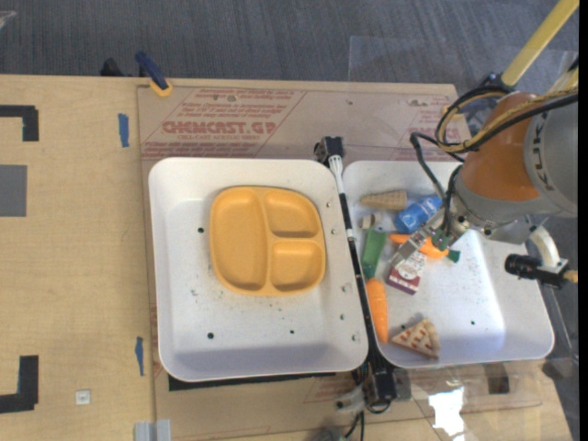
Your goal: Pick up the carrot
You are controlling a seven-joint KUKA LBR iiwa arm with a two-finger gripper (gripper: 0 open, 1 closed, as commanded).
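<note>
The carrot is a short orange piece lying lengthwise against the left wall of the right bin, toward the front. My gripper hangs low over the middle of that bin, up and to the right of the carrot and well apart from it. It sits among a small orange piece, a dark red and white packet and an orange bit with a green end. Nothing can be seen held in it.
The right bin also holds a green item, a blue item, a tan cone and a pizza slice just right of the carrot. A yellow divided plate lies in the left bin.
</note>
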